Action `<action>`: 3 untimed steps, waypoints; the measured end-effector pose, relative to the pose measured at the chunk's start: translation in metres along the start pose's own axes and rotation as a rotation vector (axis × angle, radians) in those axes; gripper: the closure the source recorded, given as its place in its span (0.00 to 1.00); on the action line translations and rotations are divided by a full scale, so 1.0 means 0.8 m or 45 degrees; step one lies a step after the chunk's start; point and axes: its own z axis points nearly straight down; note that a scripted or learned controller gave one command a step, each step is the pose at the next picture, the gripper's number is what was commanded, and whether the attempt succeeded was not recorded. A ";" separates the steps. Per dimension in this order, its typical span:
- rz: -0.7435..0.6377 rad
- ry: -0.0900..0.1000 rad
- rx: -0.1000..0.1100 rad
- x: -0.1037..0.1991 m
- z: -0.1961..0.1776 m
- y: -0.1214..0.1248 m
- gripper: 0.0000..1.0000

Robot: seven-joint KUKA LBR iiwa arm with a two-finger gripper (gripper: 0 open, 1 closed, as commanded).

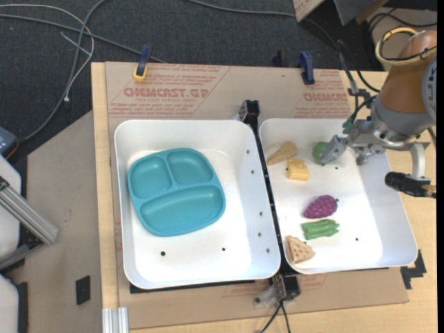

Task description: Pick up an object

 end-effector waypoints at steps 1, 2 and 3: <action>0.002 0.000 0.000 0.001 0.069 -0.001 0.00; 0.001 -0.001 -0.006 0.000 0.054 0.001 1.00; 0.000 -0.007 -0.019 -0.004 -0.022 0.006 1.00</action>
